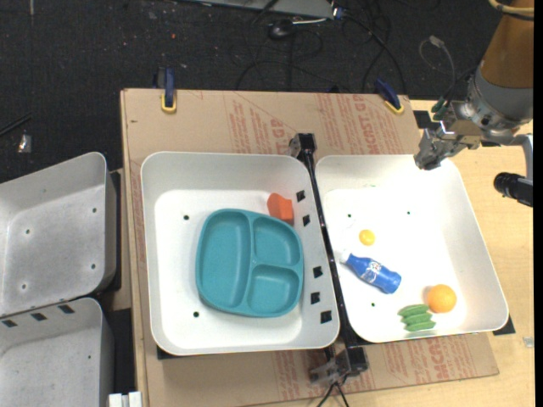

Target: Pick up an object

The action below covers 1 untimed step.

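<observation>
Camera view: hand [430, 158] is seen at the right bin's [475, 227] far rim; its state cannot be told. Blue bottle [373, 272], orange [440, 298] remain unpicked.

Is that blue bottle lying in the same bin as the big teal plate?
No: the blue bottle lies in the right bin, while the teal plate sits in the left bin.

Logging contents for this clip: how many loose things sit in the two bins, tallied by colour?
Teal: 1, the divided tray in the left bin
Orange: 2, the small block beside the tray, and the ball in the right bin
Yellow: 1, the small piece
Blue: 1, the bottle
Green: 1, the pod-like item
Total: 6
</observation>
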{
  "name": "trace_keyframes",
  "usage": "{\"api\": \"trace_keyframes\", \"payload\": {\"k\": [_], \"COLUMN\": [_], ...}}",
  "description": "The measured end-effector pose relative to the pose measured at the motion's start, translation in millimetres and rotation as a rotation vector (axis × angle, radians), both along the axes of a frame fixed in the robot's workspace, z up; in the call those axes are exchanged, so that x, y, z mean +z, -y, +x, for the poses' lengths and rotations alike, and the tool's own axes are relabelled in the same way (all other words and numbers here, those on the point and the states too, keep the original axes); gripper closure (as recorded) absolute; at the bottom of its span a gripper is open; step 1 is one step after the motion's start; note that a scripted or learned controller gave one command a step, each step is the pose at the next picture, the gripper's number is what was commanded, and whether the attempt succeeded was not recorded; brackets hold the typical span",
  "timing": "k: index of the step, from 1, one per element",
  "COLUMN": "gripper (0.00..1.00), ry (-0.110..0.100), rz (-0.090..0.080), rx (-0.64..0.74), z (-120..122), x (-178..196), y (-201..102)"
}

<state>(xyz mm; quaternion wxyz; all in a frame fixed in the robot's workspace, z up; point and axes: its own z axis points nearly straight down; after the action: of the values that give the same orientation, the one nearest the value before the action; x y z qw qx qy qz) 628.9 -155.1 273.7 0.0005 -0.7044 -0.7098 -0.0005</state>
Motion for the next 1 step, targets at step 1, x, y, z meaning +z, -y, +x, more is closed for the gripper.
{"api": "trace_keyframes", "payload": {"k": [1], "gripper": [1.0], "ry": [-0.001], "rz": [0.001], "rx": [0.001], "z": [0.9], "x": [-16.2], "y": [-60.8]}}
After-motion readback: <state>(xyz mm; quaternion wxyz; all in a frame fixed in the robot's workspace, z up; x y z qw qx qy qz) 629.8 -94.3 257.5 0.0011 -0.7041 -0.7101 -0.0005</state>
